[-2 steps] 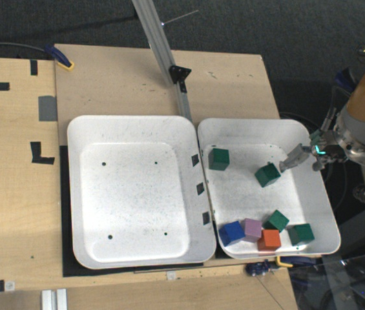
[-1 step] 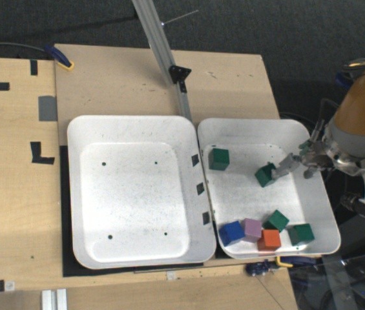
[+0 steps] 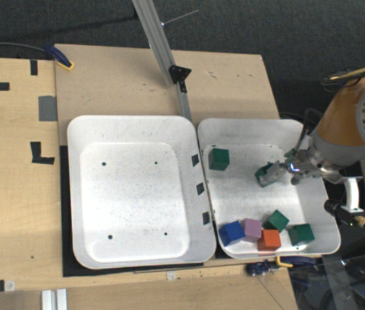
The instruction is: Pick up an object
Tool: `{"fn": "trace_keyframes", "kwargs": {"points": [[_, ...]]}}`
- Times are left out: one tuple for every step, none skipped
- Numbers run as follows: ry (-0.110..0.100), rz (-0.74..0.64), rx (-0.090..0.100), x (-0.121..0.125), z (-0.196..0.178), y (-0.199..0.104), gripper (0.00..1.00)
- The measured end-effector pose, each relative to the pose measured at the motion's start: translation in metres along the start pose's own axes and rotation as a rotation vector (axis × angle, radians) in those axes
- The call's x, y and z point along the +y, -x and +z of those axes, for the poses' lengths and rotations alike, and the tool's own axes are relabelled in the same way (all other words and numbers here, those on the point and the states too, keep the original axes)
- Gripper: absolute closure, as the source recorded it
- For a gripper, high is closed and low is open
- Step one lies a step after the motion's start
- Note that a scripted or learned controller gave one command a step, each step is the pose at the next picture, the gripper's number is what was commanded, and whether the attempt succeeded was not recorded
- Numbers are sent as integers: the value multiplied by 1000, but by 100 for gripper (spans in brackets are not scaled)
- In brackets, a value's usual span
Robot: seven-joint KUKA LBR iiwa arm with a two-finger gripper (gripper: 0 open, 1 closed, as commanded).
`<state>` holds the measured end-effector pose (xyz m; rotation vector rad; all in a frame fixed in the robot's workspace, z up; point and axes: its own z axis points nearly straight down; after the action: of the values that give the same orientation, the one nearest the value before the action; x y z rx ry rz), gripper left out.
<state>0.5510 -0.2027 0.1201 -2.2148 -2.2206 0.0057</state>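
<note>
In the right bin [image 3: 247, 137] a green cube [image 3: 219, 159] sits alone near the left wall. A cluster lies along the front edge: a blue cube [image 3: 232, 232], a lilac cube [image 3: 252, 228], an orange cube [image 3: 270, 239] and two green cubes [image 3: 276, 221] [image 3: 301, 234]. My gripper [image 3: 267, 174] hangs over the middle right of this bin, pointing left, with the grey and orange arm [image 3: 344, 124] behind it. It stands to the right of the lone green cube and above the cluster, touching none of them that I can see.
The left bin [image 3: 130, 192] lies beside the right one. A grey metal pole [image 3: 156, 31] slants down from the top to the gap between the bins. A wooden bench [image 3: 14, 173] stretches to the left, with black tape marks.
</note>
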Motion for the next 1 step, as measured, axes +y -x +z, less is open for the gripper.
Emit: {"fn": "trace_keyframes", "kwargs": {"points": [[2, 1, -1, -1, 30, -1, 0]]}}
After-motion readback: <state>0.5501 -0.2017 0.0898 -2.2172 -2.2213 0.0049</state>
